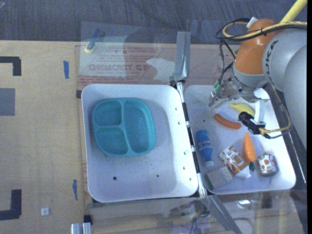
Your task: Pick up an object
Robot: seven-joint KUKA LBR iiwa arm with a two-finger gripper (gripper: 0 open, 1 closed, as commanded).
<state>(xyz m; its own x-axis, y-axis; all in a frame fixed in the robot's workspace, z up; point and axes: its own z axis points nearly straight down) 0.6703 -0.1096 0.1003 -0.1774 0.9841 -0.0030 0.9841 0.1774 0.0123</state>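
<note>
Far left: tan surface [39,145] w/ black corner marks and bits of blue tape. Next, left white bin [168,179], shallow, holding a teal divided plate [124,126] w/ three compartments, lying flat in the bin's upper-left part; rest of that bin's floor bare apart from a few dark specks. Behind the bins, a clear plastic sheet [129,57] w/ faint red lettering, a yellow bit near its left corner. A metal divider runs btwn the two bins. Right white bin [287,177] has the clutter: blue bottle [204,145] lying near its left wall, cap end toward the front; grey mesh-looking pad [220,177] at the front-left corner; small orange-and-white carton [232,161] just beside the pad; orange carrot-shaped item [249,148] just right of the carton; small red-and-white can [267,164] near the front-right. Farther back, a red-orange sausage-shaped item [227,121] lies across the bin floor, and a yellow banana-like piece [242,108] sits just behind it, partly under the arm. The hand [220,95] is low over the back-left of the right bin, close behind the sausage item; can't tell if its fingers are apart or together, and nothing shows btwn them. The grey arm w/ orange band [253,52] comes in from the right, black cable looping over the bin.
</note>
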